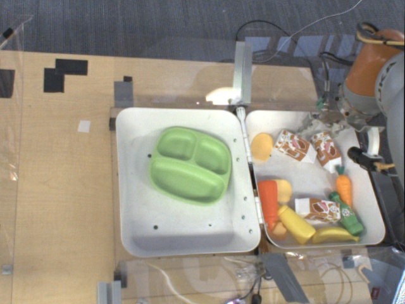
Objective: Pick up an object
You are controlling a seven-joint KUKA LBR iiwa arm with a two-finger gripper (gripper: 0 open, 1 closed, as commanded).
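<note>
The wooden bench (57, 189) carries two shallow white bins set side by side. The left bin (136, 233) holds a green divided tray (190, 164), lying flat and slightly turned, with two small compartments above one long one. The right bin (373, 223) holds the small items. My arm (373, 68), grey with its orange band, enters at the upper right corner of that bin; my pincer (326, 120) sits over the bin's upper right area, just above the snack packets, and I cannot tell its state from this view. Nothing can be seen between its tips. Below it, two brown-and-white snack packets (293, 145) lie near each other. A red pepper (268, 202) stands along the bin's left wall, touching a yellow squeeze bottle (296, 224). A banana (333, 235) lies along the lower edge, beside a green bottle (347, 215) and a third packet (319, 209). A carrot (343, 189) lies near the right wall. A yellow lemon (261, 146) rests at the upper left of this bin.
</note>
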